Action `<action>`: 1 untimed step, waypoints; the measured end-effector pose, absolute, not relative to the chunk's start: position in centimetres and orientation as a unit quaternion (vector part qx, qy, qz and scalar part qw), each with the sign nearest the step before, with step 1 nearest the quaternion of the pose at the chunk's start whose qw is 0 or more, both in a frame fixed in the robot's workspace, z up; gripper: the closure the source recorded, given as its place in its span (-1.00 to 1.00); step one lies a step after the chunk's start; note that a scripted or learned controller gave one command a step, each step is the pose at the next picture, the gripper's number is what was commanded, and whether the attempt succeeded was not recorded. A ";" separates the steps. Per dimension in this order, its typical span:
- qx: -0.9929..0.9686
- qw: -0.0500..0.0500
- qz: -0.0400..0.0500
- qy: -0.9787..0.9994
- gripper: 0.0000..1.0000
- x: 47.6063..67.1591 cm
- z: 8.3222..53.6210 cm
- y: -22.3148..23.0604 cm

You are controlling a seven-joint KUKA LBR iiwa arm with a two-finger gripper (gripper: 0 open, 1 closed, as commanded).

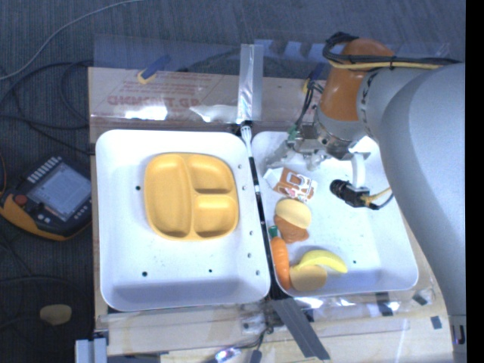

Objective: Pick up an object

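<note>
Several toy foods wait in the right white bin (393,274) as the claw (308,148) hovers near the small orange-and-white packet (296,184), grip unreadable, still needing a descent.

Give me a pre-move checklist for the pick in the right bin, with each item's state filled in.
1. Tool is over the right bin: ok, at its far edge.
2. A target lies close by: ok, the small orange and white packet is just in front of the tool.
3. Tool is free of any load: cannot tell, its tip is too small to read.
4. Other items sit apart from the packet: not ok, the round food piece almost touches it; carrot and banana lie nearer the camera.
5. Yellow tray stays out of the way: ok, it is in the left bin.
</note>
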State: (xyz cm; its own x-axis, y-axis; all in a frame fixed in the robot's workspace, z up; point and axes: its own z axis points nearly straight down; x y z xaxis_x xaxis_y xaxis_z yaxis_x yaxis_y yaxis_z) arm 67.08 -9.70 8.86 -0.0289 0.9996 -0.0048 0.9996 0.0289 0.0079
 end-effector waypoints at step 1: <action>0.665 0.004 0.002 0.747 -1.00 61.0 8.9 -9.5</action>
State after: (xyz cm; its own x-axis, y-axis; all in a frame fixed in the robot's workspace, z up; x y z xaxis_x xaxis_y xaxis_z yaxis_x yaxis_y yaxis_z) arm 61.01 -9.54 8.91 -0.1151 0.9933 -0.0037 0.9933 0.1151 0.0078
